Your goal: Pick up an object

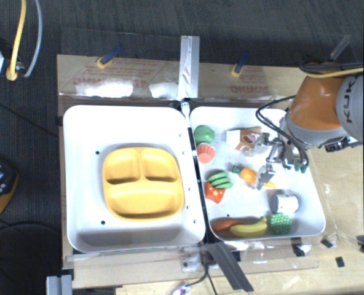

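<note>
Where the right bin holds its scatter of toy food, a small orange piece with a green end lies near the middle, just left of the gripper. The gripper's fingertips hang close beside that piece, though whether they touch it, and how far apart the fingers stand, I cannot tell from this slant; nothing is plainly seen between them. Below it lies a white and grey cylinder, and below that a green knobbly piece next to a yellow banana and a brown sausage-like piece along the bin's lower edge. Left of centre sit a strawberry-like piece with a green striped top, a pink piece and a green round one above it. A small printed box lies near the bin's upper edge. The arm enters from the right of the frame, orange band showing. In the left bin rests a yellow compartment tray.
</note>
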Robot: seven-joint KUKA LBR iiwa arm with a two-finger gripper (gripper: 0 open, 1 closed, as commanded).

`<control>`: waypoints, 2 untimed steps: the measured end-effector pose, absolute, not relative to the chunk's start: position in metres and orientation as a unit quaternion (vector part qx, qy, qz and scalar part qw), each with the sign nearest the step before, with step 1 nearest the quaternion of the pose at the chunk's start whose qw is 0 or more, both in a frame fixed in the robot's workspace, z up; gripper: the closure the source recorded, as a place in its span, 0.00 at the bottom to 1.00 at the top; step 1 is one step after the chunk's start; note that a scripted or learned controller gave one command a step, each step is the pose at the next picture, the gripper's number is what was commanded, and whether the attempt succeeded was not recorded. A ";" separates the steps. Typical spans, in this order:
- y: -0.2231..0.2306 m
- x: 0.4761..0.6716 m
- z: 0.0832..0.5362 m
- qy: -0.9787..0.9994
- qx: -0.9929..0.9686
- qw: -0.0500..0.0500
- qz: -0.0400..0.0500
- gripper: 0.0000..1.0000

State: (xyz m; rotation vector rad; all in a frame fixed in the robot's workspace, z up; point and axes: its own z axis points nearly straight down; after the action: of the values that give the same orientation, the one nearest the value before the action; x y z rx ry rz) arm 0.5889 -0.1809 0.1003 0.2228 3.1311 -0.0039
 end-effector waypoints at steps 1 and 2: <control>-0.115 0.597 0.090 0.997 0.074 0.006 0.000 0.00; -0.133 0.517 0.090 0.996 0.093 0.006 -0.002 0.00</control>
State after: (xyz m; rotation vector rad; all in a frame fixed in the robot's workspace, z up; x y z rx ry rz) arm 0.5174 -0.1330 0.0904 0.2914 3.1162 -0.0047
